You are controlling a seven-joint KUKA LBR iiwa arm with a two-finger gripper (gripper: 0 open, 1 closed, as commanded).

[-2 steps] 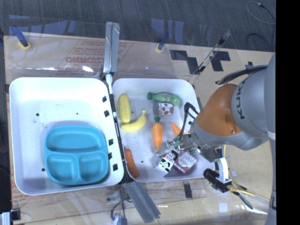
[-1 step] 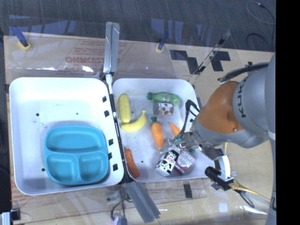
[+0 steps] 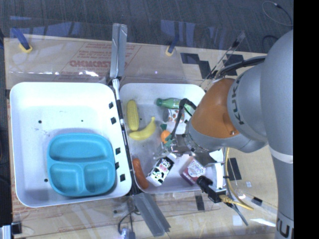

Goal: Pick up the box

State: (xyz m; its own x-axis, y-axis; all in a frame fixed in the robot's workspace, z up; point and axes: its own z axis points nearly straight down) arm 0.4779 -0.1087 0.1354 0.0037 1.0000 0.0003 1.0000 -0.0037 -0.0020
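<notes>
Hovering with gripper [image 3: 172,144] at box's [image 3: 160,171] one o'clock, grip state unreadable, box lying tilted at right bin's [image 3: 149,89] six o'clock, probably light, stiff carton, best pinching across narrow flat sides.

The right bin [image 3: 149,89] is crowded: corn cob [image 3: 132,114] and banana [image 3: 142,130] at its left, green bottle [image 3: 168,102] toward the top, cow-print box [image 3: 160,171] and red packet [image 3: 192,171] along the bottom, the arm [image 3: 219,116] overhanging its right half. The left bin [image 3: 30,103] lies open above the blue tray [image 3: 80,164].
</notes>
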